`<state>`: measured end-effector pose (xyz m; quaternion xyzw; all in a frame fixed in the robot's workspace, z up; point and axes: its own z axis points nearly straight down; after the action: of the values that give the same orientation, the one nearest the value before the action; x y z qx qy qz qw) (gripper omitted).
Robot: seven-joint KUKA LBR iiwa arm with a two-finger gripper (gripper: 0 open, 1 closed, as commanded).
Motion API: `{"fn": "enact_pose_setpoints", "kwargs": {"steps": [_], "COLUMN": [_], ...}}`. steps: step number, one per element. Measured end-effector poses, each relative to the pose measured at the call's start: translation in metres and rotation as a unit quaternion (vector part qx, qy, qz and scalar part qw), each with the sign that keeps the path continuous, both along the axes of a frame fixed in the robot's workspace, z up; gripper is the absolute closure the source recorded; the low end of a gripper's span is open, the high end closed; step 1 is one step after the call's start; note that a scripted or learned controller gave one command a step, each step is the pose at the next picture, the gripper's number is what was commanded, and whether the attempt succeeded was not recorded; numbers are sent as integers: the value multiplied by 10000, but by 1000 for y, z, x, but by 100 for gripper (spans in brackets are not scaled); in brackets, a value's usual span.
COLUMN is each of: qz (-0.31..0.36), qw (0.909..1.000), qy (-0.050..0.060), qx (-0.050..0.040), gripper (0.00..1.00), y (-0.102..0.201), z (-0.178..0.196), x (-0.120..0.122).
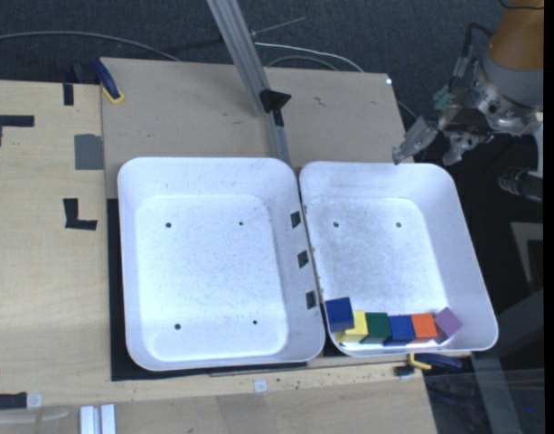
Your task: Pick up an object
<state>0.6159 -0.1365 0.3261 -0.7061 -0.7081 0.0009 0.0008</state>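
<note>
Several small blocks lie in a row along the near wall of the right bin: a blue block, a yellow block, a green block, another blue block, an orange block and a purple block. My gripper hovers beyond the far right corner of that bin, well away from the blocks. Its two fingers stand apart, open, with nothing between them.
The left bin sits beside the right one on the wooden bench. A slanted metal pole rises behind the bins. A blue and yellow clamp lies at the far left. Another small clamp sits below the right bin.
</note>
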Motion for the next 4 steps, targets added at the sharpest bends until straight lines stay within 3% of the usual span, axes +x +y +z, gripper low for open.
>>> {"fn": "enact_pose_setpoints", "kwargs": {"steps": [1, 2, 3, 4], "qz": [-11, 4, 12, -11], "qw": [10000, 10000, 10000, 10000], "qy": [-6, -8, 4, -52], "qx": [4, 5, 5, -9], "gripper": [0, 0, 0, 0], "y": [1, 26, 69, 50], "z": [5, 9, -14, 66], "x": [-13, -12, -8, -29]}}
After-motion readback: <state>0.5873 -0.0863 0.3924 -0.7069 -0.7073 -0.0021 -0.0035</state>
